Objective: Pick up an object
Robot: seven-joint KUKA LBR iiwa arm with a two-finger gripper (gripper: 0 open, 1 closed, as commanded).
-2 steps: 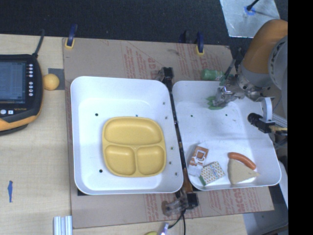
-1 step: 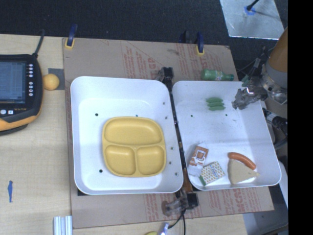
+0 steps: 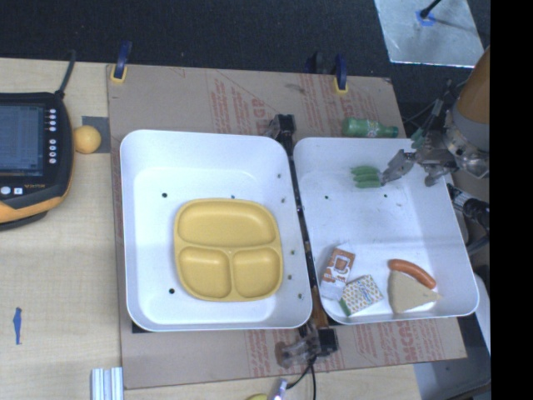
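My claw (image 3: pixel 398 167) sits at the far right side of the right bin (image 3: pixel 379 215), and I cannot tell from this slanted view what state it is in; its metal parts blur together with the wrist hardware behind it. Its tip points left at a small green object (image 3: pixel 366 176) lying on the bin floor, just beside the tip and perhaps touching it, though nothing is visibly held. I judge this to be the approach step of the pick, with the green piece the likeliest target: the next move calls for settling the tip squarely over it and closing before any lift. Farther from the claw, toward the near edge of the same bin, lie an orange sausage-shaped piece (image 3: pixel 411 272), a pale wedge (image 3: pixel 410 295) touching it, and two small printed packets (image 3: pixel 337 270) side by side. Beyond the bin's far rim, a green bottle-like item (image 3: pixel 370 127) rests on the cardboard. Well to the claw's left, the left bin (image 3: pixel 141 223) holds a yellow divided tray (image 3: pixel 227 248). Most of the arm is cut off at the frame's right, and the green object is too small for me to name its shape.
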